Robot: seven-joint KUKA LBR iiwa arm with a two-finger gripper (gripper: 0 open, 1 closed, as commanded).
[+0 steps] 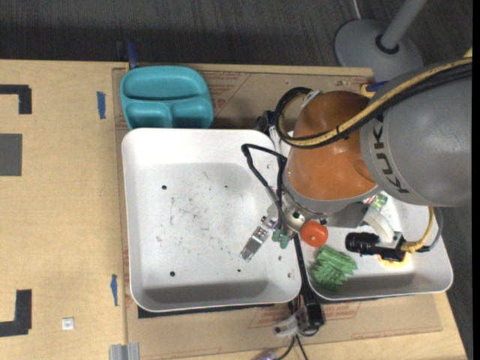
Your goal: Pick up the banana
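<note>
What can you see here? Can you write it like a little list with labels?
arm: grey with orange band, over the right bin
left bin: white, scuffed floor
right bin: white, mostly covered by the arm
green toy: in right bin
red round thing: beside the green toy
teal tray: behind left bin
banana: can't spot it

A robotics lab is indicated: two scuffed white bins (142, 201) are set on a cardboard-covered desk (60, 201) marked with blue tape (101, 105), left of the end effector (255, 244). Loose cables (262, 163) are seen just above it, and dark carpet (187, 13) well beyond.
</note>
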